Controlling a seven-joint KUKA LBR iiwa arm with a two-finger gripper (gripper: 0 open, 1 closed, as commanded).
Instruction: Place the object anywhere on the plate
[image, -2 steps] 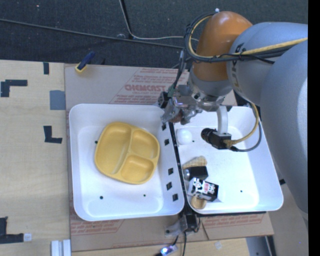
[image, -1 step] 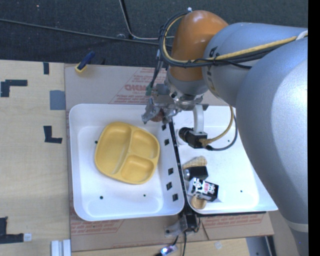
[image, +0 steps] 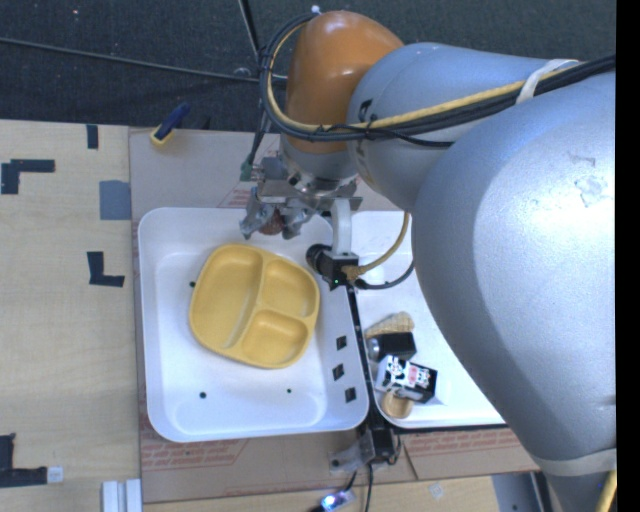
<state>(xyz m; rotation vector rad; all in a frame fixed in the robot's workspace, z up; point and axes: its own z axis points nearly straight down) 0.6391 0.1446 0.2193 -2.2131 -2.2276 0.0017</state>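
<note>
We see the gripper (image: 268, 222) hanging over the upper edge of the left bin (image: 165, 300), just above the yellow divided plate (image: 255, 305) that lies in the middle of that bin; we cannot tell how its jaws stand. Right of centre, low in the frame, a small heap of objects (image: 398, 365) lies in the right bin (image: 450, 405), apart from the plate, among them a tan piece and a black-and-white packet.

Wooden bench (image: 60, 300) bearing two, seemingly touching, white bins (image: 160, 330).
</note>
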